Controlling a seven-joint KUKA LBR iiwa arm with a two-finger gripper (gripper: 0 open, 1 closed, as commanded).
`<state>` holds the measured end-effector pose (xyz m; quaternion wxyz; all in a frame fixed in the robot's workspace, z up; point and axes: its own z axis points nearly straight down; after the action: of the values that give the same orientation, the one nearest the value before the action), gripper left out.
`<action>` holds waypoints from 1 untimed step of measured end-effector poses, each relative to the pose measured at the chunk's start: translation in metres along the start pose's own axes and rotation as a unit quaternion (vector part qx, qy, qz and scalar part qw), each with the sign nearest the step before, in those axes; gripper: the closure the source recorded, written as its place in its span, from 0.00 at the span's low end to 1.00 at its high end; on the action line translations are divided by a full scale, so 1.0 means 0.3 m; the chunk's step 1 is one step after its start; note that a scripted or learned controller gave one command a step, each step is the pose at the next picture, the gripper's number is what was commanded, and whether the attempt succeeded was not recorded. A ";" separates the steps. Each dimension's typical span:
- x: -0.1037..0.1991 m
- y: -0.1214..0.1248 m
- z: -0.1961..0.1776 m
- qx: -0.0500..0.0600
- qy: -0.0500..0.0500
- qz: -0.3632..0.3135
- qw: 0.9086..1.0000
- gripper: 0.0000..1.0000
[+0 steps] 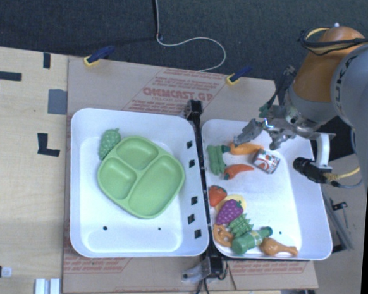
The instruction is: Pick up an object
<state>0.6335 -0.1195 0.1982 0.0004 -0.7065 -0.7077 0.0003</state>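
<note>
- Gripper [261, 133]: fingers spread wide, holding nothing, poised just above the orange carrot [246, 149] near the right bin [306, 210] far rim.
- Small can [266, 161]: just beside the carrot.
- Step: approach; next calls for descent and closing.

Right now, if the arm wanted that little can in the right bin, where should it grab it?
Probably across the small can's round sides, coming straight down from above. It lies tipped on the right bin's floor, with bare floor to its right and an orange carrot close on its left.
</note>
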 end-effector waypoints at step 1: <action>0.237 -0.116 -0.459 -0.007 0.001 -0.004 1.000 0.00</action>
<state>0.5987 -0.0486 0.3360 -0.0039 -0.7037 -0.7105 -0.0050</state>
